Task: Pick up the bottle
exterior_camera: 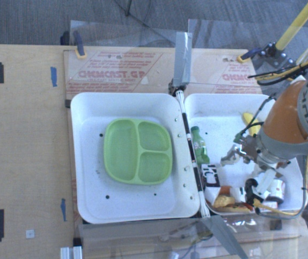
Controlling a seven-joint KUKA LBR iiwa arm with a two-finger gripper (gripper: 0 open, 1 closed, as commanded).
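A small green bottle point(199, 147) with a green cap lies along the left wall of the right bin point(218, 106), cap toward the back. My gripper point(232, 155) hangs over the middle of that bin, to the right of the bottle and a little nearer the front. It is apart from the bottle, and nothing shows in its grasp. The grey arm with its orange band point(286, 117) reaches in from the right and hides part of the bin's right side.
The left bin point(83, 144) holds a light green divided plate point(137, 151). In the right bin, a black-and-white box point(210, 175) lies just in front of the bottle. A yellow object point(249, 119) lies at the back, and tan and red items point(225, 199) crowd the front corner.
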